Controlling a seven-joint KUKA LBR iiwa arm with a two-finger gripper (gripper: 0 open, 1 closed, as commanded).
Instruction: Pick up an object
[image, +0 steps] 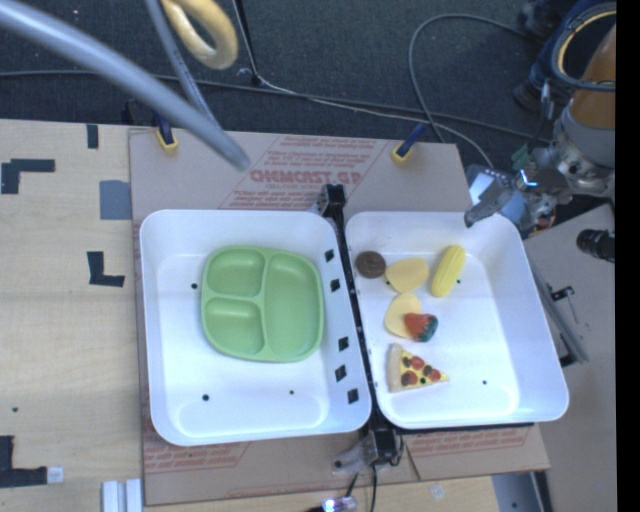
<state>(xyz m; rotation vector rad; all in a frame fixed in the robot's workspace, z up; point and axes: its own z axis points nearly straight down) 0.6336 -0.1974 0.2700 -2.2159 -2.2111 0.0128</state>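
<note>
Green tray (264, 303) in left bin (165, 400)

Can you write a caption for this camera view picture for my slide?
Grey robot gripper hovers by the right white bin of toy food; a green divided plate sits in the left white bin.

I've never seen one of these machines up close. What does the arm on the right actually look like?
The arm is a rounded grey body with an orange band near its top, ringed in blue. Below that, the wrist is a cluster of metal and dark parts with small blue and green bits. The gripper ends in a grey angular piece over the right bin's corner.
</note>
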